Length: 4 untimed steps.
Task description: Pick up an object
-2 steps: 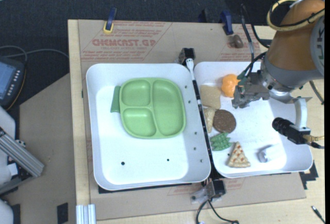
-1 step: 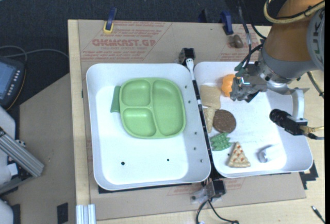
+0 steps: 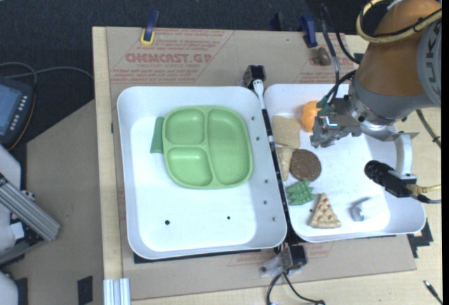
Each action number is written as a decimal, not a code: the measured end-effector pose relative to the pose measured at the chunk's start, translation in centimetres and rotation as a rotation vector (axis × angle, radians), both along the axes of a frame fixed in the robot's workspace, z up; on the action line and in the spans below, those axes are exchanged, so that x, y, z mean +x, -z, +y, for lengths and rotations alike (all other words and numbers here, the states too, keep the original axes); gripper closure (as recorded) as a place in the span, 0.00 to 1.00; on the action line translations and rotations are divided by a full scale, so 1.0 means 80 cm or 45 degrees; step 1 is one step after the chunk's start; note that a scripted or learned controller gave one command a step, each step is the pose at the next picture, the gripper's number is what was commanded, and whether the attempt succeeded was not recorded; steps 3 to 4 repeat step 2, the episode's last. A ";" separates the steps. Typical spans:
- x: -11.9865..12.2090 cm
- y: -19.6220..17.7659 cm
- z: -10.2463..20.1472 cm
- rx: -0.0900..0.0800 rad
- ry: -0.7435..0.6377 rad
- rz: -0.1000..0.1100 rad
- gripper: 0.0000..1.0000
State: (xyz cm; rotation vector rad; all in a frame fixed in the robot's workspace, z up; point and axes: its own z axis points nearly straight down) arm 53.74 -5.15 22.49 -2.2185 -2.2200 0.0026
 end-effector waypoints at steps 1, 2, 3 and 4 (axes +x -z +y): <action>0.001 -0.006 -0.007 -0.001 0.001 -0.006 1.00; 0.013 -0.012 -0.009 -0.002 -0.001 -0.008 1.00; 0.013 -0.012 -0.009 -0.002 -0.001 -0.008 1.00; 0.013 -0.012 -0.009 -0.002 -0.001 -0.008 1.00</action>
